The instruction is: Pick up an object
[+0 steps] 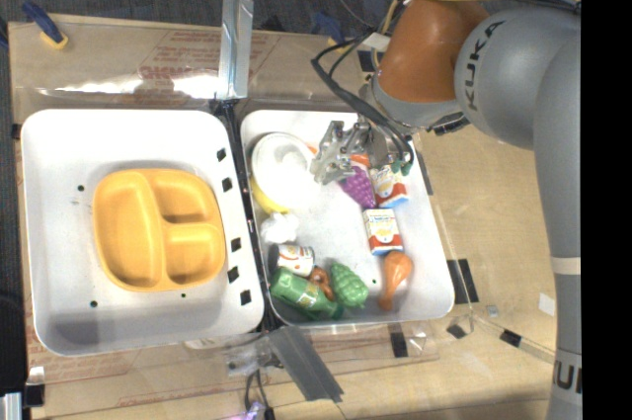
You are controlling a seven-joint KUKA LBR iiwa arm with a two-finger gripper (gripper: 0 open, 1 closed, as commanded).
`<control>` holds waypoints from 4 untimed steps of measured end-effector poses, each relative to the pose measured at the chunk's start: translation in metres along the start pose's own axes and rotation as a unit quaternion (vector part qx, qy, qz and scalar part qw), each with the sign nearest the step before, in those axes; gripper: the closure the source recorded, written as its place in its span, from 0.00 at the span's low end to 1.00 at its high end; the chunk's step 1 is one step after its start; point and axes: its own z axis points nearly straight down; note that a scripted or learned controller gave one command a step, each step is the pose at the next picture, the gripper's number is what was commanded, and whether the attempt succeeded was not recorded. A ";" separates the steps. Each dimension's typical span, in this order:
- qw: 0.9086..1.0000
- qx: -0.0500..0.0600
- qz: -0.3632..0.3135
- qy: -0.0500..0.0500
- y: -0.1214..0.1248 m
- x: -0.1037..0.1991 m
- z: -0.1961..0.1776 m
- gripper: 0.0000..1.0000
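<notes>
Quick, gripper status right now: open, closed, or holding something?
Gripper: down in the right bin, over the purple toy beside the white bowl. Open or closed cannot be told, and nothing shows held in it.

A robotics lab: KUKA arm point(513, 62), taped cardboard bench point(128, 62), toy-filled bins point(434, 250).

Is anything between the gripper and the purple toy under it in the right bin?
Nothing visible does. The gripper sits in the right white bin directly over the purple grape-like toy, with the white bowl off to the side.
</notes>
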 end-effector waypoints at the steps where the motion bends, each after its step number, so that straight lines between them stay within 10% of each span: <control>1: 0.999 0.001 0.044 -0.006 0.065 -0.002 -0.060 1.00; 2: 0.997 0.002 0.076 -0.008 0.042 -0.022 -0.144 1.00; 3: 0.999 0.001 -0.054 -0.001 0.127 0.011 -0.040 1.00; 4: 0.996 0.002 0.086 -0.007 0.094 -0.025 -0.158 1.00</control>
